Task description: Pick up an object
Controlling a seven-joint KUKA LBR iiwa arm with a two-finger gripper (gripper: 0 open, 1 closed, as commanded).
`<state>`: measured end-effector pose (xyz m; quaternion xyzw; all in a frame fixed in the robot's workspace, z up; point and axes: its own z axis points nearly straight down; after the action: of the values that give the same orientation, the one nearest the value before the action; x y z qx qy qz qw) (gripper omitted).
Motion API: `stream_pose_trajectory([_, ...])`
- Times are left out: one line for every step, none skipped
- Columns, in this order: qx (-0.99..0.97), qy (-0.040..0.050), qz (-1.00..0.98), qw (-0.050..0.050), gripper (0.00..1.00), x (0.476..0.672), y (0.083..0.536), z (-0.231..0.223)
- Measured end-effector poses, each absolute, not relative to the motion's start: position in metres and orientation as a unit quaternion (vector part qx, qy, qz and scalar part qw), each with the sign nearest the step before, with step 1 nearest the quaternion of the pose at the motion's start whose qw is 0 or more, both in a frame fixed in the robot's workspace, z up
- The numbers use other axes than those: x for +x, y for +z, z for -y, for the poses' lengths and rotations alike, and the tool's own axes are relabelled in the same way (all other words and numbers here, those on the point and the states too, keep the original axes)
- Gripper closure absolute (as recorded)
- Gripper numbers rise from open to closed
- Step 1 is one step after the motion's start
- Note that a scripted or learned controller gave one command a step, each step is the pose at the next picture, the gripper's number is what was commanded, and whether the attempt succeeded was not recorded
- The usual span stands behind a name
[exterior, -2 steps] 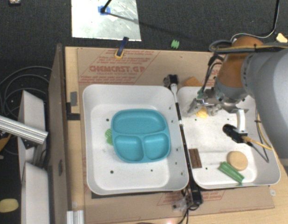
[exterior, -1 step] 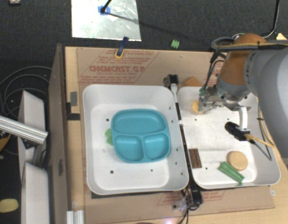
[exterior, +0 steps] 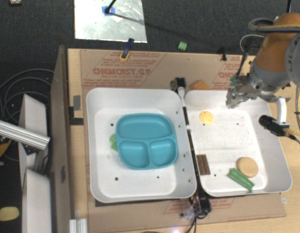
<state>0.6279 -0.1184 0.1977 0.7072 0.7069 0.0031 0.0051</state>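
Green stick (exterior: 241,179), long axis upper-left to lower-right, right bin (exterior: 274,144).

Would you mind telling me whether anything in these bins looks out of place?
A small green piece pokes out from under the blue divided tray's left edge in the left bin, apparently pinned beneath it.

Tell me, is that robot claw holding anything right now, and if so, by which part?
Nothing appears to be held. The gripper hovers over the right bin's far edge, apart from the yellow piece, tan disc and green stick.
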Motion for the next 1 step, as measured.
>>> stream_pose_trajectory([0.706, 0.0007, -0.708, 0.001, 0.0, 0.6267, 0.1909, 0.1166])
